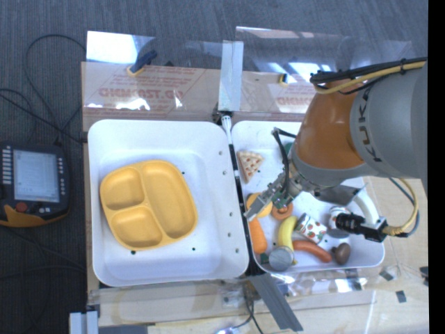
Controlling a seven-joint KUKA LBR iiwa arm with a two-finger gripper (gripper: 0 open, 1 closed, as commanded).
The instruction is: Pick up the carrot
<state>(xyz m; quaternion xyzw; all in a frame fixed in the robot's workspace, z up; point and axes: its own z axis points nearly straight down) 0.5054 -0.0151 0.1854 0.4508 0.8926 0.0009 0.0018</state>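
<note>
The carrot [258, 237] — a stubby orange taper — lies in the right bin [373, 255], against the wall nearest the yellow tray [147, 204]. The end effector [270, 202] hovers just above it — whether open or closed, I cannot tell

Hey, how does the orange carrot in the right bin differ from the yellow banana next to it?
The short orange carrot is orange and straight; the yellow banana is yellow and gently curved. The carrot lies against the bin's left wall, while the banana sits further toward the middle, among other toy foods. Both lie roughly lengthwise in the right white bin, below the gripper.
</note>
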